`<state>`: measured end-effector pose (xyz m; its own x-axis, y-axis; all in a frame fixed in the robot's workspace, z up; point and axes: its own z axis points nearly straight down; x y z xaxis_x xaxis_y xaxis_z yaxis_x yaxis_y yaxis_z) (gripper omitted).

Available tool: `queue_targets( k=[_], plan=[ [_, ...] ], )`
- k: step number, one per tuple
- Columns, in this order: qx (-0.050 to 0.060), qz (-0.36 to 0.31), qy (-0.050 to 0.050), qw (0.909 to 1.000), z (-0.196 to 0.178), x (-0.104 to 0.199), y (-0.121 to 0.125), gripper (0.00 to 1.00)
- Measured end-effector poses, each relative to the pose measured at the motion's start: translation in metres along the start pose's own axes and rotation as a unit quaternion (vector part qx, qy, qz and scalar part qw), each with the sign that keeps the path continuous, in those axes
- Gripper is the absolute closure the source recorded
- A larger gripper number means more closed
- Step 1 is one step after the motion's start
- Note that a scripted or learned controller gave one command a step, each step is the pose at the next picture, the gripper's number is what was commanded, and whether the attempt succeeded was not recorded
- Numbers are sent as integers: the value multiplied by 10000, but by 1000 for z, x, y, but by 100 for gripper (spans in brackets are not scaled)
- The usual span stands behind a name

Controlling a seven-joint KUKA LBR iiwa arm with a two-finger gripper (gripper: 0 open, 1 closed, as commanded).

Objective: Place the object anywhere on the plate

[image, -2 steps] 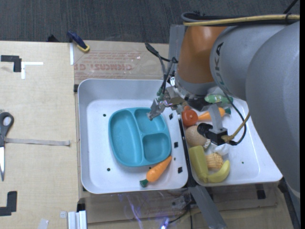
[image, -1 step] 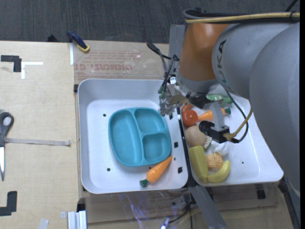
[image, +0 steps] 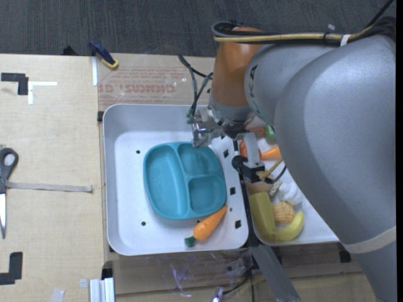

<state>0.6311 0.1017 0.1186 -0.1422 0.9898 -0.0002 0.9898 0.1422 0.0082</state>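
Plastic toy carrot, orange with a green stub, was seen lying in the left white bin, touching the lower edge of the teal three-compartment plate. It was judged light, rigid and somewhat slick, best pinched across its thicker middle. The gripper hung over the plate's upper rim; its state could not be told.

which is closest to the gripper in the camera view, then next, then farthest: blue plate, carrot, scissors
1. blue plate, just below and left of the gripper
2. carrot, at the left bin's bottom edge
3. scissors, far left on the bench
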Motion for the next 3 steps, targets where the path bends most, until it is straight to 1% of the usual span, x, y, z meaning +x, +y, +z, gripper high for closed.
queue_targets(
  k=[1, 2, 3],
  plan=[
    [39, 1842, -18, 9829, 26, 24, 31, 100],
    [56, 1085, -15, 9941, -73, -13, -38, 100],
    [54, -489, 1, 9988, -65, 14, -91, 100]
  ],
)
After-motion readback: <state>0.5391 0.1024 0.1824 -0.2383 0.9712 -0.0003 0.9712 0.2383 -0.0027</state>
